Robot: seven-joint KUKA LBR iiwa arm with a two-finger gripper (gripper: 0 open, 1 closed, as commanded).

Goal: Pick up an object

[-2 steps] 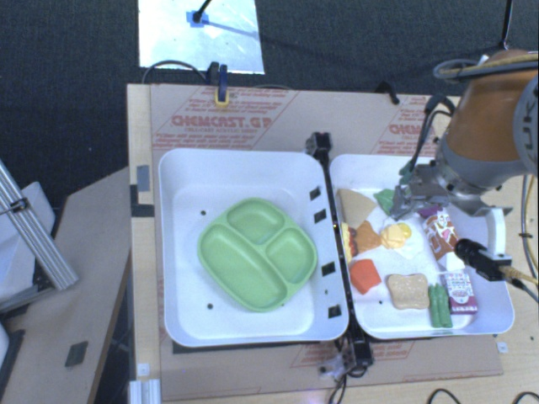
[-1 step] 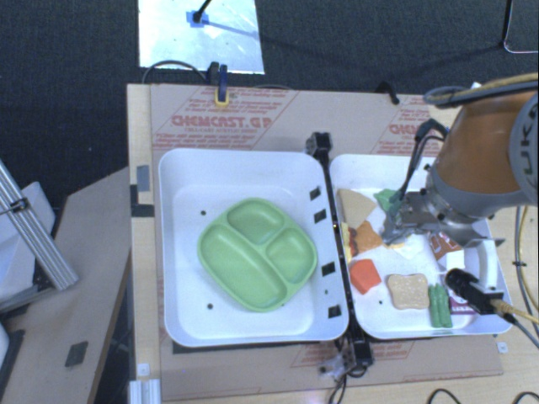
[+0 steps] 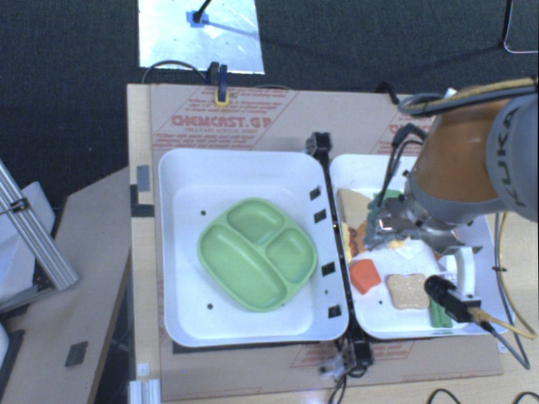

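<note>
Bench (image 3: 253, 120) is carrying two shallow white bins side by side. Grey arm (image 3: 472, 158) with its orange band is reaching in from the right and bending down over the right bin (image 3: 358, 171), wrist tilting toward that bin's left half. Left bin (image 3: 181, 225) is holding a green divided plate (image 3: 257, 253), lying flat near its middle. Pincer (image 3: 379, 230) is hanging low over the right bin's left-centre; can't tell if it's open or closed, as the metal parts are blurring together. Tan flat piece (image 3: 354, 200) is lying just beside the pincer, toward the far left corner. Bread-slice piece (image 3: 408, 291) is sitting near the front wall. Orange block (image 3: 364, 276) is sitting just left of it, on the pincer's near side and apart from it.
</note>
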